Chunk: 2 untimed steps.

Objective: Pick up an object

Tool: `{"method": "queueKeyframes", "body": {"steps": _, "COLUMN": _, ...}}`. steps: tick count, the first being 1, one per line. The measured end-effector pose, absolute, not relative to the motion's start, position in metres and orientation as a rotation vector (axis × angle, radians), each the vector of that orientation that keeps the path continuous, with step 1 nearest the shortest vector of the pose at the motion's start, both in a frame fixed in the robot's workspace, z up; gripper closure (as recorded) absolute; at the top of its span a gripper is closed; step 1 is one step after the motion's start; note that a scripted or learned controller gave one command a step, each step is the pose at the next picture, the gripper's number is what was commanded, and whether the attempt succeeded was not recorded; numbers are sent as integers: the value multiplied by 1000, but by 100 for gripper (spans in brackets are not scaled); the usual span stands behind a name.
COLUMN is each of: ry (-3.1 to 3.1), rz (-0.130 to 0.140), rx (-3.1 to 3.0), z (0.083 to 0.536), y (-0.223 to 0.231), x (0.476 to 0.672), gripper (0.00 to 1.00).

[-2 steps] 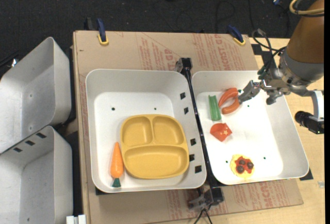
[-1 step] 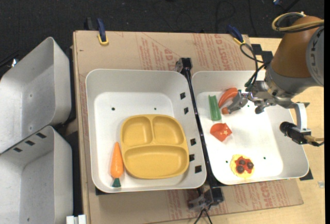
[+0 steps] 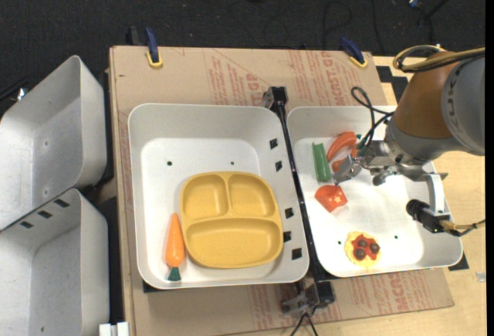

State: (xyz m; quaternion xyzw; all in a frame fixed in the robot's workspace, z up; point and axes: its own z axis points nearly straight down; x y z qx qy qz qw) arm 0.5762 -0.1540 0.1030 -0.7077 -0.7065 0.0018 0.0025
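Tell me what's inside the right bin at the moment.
The right bin holds a green stick, an orange piece, a red chunk and a small pizza toy. The gripper and arm cover the upper right.

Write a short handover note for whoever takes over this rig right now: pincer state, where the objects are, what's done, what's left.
Pincer: low in the right bin, near its far left part; whether it is open or shut is not clear, and nothing visibly sits in it.
Right bin: green stick and orange-red piece beside the pincer, red chunk just in front of it, small pizza-like toy near the front edge.
Left bin: yellow divided tray, toy carrot lying on its left.
Done: arm has reached the objects. Left: grasp one and lift it; no pick is confirmed.
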Motion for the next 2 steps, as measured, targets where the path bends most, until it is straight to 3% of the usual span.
{"method": "queueKeyframes", "body": {"steps": 1, "ry": -2220, "rz": 0, "rx": -2224, "z": 117, "y": -154, "x": 578, "gripper": 100}}
{"method": "queueKeyframes", "body": {"steps": 2, "ry": -2226, "rz": -4, "rx": -2224, "z": 180, "y": -159, "x": 581, "gripper": 100}}
